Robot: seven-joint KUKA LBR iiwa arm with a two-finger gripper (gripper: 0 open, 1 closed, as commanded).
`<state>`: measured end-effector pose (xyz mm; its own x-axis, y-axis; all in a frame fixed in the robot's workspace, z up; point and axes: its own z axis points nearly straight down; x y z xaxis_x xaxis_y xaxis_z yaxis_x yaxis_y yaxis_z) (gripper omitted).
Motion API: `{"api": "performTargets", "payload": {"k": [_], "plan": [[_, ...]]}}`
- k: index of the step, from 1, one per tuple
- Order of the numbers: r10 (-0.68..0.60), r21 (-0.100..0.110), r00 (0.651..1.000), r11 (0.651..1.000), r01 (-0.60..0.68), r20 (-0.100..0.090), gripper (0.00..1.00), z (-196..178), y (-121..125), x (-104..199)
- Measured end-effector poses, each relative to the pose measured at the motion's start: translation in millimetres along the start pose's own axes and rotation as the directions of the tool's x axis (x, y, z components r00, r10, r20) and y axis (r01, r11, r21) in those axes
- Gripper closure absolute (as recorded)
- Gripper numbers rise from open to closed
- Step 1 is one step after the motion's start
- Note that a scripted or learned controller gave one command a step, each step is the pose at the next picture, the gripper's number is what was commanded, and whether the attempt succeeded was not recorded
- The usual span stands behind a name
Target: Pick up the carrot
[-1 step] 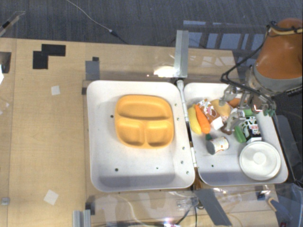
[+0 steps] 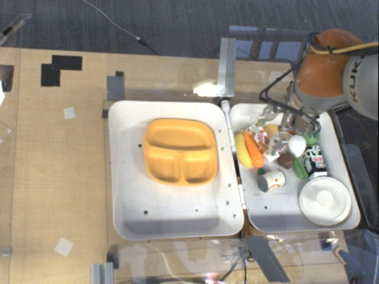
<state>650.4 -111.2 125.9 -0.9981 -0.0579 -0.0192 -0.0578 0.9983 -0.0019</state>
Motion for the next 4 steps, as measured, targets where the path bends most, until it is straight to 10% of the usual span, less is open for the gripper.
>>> {"api": "performTargets", "payload": {"k": [1, 2, 3, 4], "plan": [[0.256, -0.001, 0.966, 0.967, -0.256, 0.036, 0.00, 19, 23, 13], [0.244, 0.002, 0.970, 0.970, -0.244, -0.007, 0.00, -28, 23, 108], [0.218, 0.001, 0.976, 0.976, -0.218, -0.002, 0.00, 33, 16, 158], [0.220, 0.001, 0.975, 0.976, -0.220, -0.006, 0.00, -1, 14, 82]]}}
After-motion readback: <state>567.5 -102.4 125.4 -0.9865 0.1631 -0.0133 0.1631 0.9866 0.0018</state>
